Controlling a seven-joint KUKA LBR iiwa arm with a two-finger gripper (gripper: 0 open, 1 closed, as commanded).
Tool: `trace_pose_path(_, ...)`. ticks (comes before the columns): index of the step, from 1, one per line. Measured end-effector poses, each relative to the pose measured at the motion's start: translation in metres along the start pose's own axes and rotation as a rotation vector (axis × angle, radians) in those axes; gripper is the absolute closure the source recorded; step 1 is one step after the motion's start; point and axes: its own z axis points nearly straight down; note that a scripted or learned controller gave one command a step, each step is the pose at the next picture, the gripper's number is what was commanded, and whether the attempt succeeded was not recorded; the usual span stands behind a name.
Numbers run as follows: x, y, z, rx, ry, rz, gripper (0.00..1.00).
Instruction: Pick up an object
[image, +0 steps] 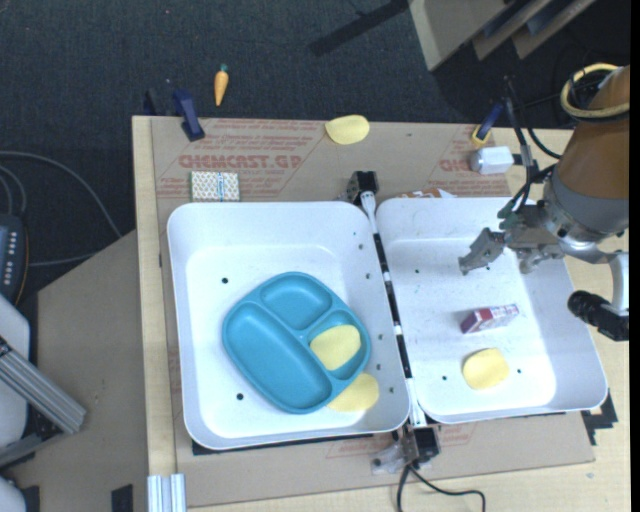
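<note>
Nearest you, at the bench's bottom edge, cables (420, 460) trail out below the seam between the bins. You have two white bins: the left bin (200, 260) and the right bin (570, 385). One blue tray (275, 350) with three compartments sits in the left bin, tilted toward 10 o'clock. One yellow piece (337, 345) lies in its 3 o'clock compartment; a second yellow piece (355, 393) lies on the bin floor, touching the tray at 5 o'clock. In the right bin you have one yellow lump (486, 369) at 6 o'clock and one red-and-white packet (488, 318) just beside it at 12 o'clock. Your gripper (500, 245) hangs over that bin's top half, its fingers spread apart and gripping nothing. One more yellow piece (347, 129) rests on the bench at 12 o'clock.
</note>
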Motion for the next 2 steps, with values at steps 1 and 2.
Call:
trace_pose_path(1,-0.014,-0.023,0.093,-0.004,-0.001,0.001,0.0)
trace_pose_path(2,-0.013,-0.018,0.115,-0.001,-0.001,0.001,0.0)
